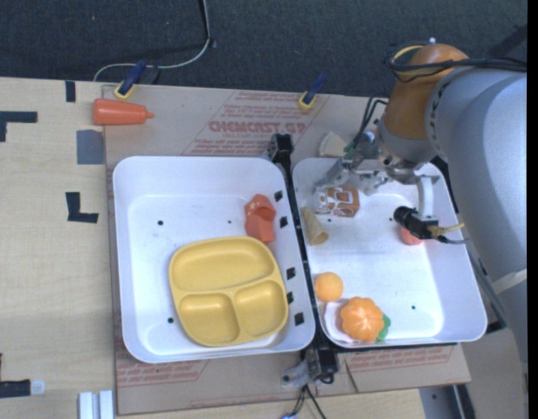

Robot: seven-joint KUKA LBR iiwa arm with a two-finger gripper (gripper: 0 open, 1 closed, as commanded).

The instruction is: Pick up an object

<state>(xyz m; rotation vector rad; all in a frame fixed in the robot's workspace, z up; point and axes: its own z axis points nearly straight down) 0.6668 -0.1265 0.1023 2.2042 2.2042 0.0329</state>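
My gripper hangs over the far left part of the right bin, just above a brown-and-white waffle-like piece. Whether it touches that piece cannot be made out. A tan cone-shaped piece lies beside the bin's left wall. A small orange ball and a tangerine with a green leaf sit near the front. A red piece lies under the arm's wrist at the right.
The left bin holds a yellow divided plate and a red-orange piece by its right wall. An orange carrot-like toy lies on the bench at the far left. Clamps stand behind the bins.
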